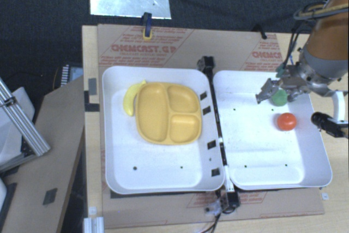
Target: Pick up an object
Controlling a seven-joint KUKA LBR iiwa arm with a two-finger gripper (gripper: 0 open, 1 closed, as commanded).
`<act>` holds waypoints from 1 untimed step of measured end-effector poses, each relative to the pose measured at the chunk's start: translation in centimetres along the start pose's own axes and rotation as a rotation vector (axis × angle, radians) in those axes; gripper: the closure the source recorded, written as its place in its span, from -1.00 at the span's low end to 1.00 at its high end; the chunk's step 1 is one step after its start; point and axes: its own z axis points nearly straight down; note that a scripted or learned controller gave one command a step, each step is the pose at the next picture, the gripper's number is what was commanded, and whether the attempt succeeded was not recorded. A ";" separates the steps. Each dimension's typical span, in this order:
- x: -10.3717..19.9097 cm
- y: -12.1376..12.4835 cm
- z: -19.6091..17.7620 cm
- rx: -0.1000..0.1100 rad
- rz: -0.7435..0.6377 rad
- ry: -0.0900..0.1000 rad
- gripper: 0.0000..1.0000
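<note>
The end effector [276, 91] sits low in the right bin [262, 172], near its far right corner, with a small green object [280, 98] right at its tips; whether its fingers are open or closed around that object I cannot tell, as the metal parts hide the contact. Just beside it, toward the near side, an orange ball [286, 121] rests on the bin floor, apart from the green piece. The main risk, as I judge it, is a slip: both items look small, rounded and smooth, so a pinch that lands off centre could squeeze the green object out sideways, or nudge the orange ball into a roll across the slick white plastic. A descent too close to the bin wall could also catch a finger on the rim. In the left bin [163, 172] lies a yellow divided plate [166, 113], glossy hard plastic with three shallow compartments and rounded corners, and a yellow banana-shaped piece [131, 98] touching its far left edge. Both bins are shallow, matte white and rounded, resting on a brown cardboard sheet [163, 46] on the tabletop
</note>
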 end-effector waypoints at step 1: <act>0.0 0.2 -0.7 -0.012 -0.002 -0.001 -1.00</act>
